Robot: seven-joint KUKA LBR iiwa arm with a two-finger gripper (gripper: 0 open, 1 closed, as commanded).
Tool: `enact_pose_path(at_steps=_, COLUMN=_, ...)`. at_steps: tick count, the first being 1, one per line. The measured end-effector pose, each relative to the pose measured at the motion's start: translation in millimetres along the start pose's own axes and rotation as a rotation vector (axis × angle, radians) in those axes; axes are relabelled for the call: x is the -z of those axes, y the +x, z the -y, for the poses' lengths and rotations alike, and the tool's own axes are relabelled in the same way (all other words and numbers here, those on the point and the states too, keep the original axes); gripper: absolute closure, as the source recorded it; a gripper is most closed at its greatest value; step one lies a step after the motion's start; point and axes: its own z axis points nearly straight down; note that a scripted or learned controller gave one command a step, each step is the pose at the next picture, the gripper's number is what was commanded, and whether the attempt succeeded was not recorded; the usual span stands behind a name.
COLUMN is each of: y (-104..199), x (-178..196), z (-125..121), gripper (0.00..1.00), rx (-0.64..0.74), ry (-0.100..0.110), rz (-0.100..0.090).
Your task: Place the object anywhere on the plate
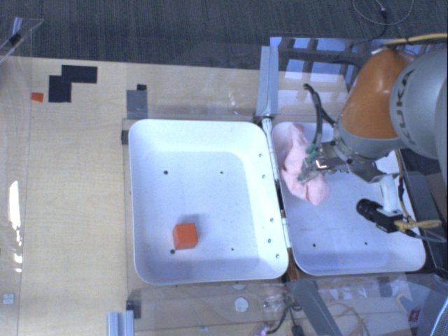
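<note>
While the pink cloth (302,165) lies soft and rumpled against the left wall of the right bin (364,254), the gripper (313,168) sits low at its right edge, touching the folds; whether its fingers are parted or closed on the fabric cannot be told from here. Reaching in from the right, the grey arm (413,110) bends down at its rounded orange band (371,96). Smooth, white and shallow, the left bin (203,145) holds a small orange block (185,236) near its front left corner, well apart from the cloth
</note>
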Motion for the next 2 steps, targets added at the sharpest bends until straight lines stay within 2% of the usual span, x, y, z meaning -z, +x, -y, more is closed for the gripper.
enact_pose_path(at_steps=1, y=1, x=41, z=-3, gripper=1.00, rx=0.009, ry=-0.003, rz=0.001)
enact_pose_path(at_steps=2, y=45, x=50, z=-31, gripper=1.00, rx=0.413, ry=-0.004, rz=0.000)
